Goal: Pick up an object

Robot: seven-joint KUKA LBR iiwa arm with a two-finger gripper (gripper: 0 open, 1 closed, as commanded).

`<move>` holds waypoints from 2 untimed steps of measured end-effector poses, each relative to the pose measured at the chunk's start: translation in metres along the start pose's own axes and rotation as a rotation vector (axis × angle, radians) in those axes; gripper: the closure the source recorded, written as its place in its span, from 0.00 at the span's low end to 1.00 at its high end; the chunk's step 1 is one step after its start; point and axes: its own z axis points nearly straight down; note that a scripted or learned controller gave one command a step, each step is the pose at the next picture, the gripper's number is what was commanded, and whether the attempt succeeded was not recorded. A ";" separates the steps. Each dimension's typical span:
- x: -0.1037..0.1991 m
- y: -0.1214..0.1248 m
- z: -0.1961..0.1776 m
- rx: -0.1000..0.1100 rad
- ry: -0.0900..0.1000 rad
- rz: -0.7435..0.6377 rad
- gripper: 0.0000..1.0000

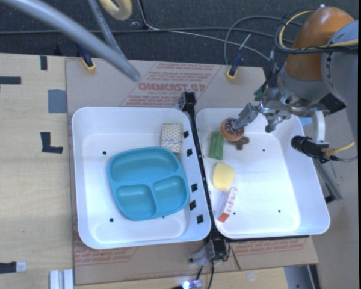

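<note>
Left bin: you have a blue divided tray lying flat across the middle, and a small patterned block just beside the tray's upper right corner, close to the wall shared with the other bin.

Right bin, starting at its left wall: you have a green stick-like piece at the top, a pale yellow rounded lump below it, and a slim white and red tube lower again, slanting towards the divider. These three sit near one another but apart.

Upper part of the right bin: a small brown and red round object, the nearest pick candidate. One finger of the gripper reaches down to it and appears to touch or overlap its top edge; the other finger stands off to the right. You should read the gripper as spread apart and holding nothing, since no object lies between the fingers.

Risks, as a judgement: with only one finger at the round object, a closure may knock it aside towards the green piece or squeeze it out, closing on air. The object is low and rounded, so a shallow grip would likely slip. The nearby back wall limits your room to re-approach.
</note>
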 end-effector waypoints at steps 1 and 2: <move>0.000 0.003 -0.008 -0.014 -0.002 -0.003 0.00; 0.003 0.001 0.057 -0.008 -0.002 -0.003 0.00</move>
